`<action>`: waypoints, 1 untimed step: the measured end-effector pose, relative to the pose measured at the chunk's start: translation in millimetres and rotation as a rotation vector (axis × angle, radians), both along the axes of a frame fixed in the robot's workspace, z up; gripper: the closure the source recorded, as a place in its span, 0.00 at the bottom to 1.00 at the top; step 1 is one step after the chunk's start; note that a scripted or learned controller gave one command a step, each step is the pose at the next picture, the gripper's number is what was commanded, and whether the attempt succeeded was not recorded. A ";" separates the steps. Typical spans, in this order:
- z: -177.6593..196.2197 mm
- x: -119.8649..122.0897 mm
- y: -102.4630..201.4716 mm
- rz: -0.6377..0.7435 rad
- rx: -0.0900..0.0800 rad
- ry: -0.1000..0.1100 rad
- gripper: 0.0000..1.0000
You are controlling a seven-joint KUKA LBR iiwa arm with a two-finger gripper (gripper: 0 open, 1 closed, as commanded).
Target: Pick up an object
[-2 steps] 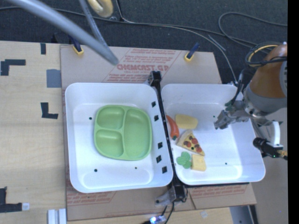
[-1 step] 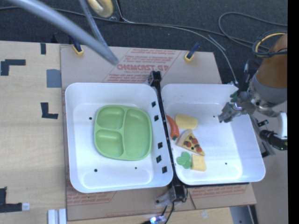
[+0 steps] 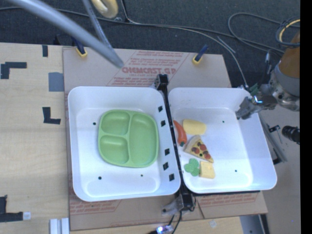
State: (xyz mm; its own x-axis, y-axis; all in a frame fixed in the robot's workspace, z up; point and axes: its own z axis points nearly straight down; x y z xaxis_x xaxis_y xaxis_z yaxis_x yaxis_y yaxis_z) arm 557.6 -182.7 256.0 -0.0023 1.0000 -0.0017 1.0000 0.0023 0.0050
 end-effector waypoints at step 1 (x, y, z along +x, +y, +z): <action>-7.7 21.7 50.5 0.004 0.002 0.005 1.00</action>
State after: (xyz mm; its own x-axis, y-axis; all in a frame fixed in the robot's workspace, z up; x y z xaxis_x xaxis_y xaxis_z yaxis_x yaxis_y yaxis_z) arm 579.3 -132.2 248.3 -0.0060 1.0000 0.0003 1.0000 0.0060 0.0001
